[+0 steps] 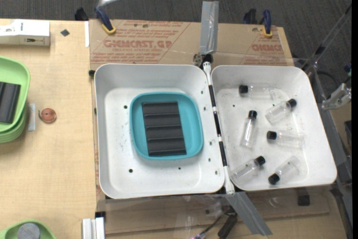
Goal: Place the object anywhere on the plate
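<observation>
Right of the plate (193,126), in the neighbouring white bin (268,69), you have the task's things: several small vials (248,127), clear-walled cylinders with black caps, lying loose on their sides and pointing different ways. One lies close to the wall nearest the plate, and the others are scattered farther right of it, well apart from the plate. Their see-through bodies nearly vanish against the white floor, so the black caps are your surest marks. The plate itself is teal, a smooth rounded square with a raised lip, and it carries a dark ribbed insert (163,128) of four cross ridges. It sits in the middle of its own glossy white bin (109,120), which has rounded corners and a few small dark holes in its floor. Behind the plate lies a brown cardboard sheet (145,42) with red printing; the large word looks like "CHEMCAST", though you cannot read it with certainty. Two clamps with blue and orange grips (104,18) pinch that sheet's far edge, and a grey metal strip (209,25) stands between them. Left of the plate, on the pale wooden bench (56,176), you see a lime-green tray (17,81), a small coppery disc (48,115) and a white box (25,33) with print too small to read. How the claw stands, you cannot tell.
</observation>
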You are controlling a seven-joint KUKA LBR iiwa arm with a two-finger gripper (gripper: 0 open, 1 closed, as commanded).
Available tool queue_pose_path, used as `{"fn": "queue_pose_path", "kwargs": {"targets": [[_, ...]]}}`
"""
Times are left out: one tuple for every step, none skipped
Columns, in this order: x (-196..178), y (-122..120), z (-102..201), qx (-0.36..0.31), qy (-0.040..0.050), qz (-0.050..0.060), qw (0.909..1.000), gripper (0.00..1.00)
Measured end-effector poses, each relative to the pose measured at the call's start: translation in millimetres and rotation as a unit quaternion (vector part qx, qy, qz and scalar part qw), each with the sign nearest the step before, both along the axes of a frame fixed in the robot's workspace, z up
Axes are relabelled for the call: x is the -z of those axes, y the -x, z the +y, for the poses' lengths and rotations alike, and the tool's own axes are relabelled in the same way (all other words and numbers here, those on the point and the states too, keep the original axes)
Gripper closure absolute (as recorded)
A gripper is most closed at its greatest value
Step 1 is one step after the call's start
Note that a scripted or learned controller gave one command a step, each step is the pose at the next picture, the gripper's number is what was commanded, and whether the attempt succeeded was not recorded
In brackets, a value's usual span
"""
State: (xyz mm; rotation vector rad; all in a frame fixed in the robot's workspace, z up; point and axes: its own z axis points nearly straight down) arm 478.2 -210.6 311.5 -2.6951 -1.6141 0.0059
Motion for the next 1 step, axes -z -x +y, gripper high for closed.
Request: {"fn": "queue_pose_path", "kwargs": {"targets": [[-128.8,-56.2,-2.6,-0.023,0.0,0.001,0.9997,0.0]]}}
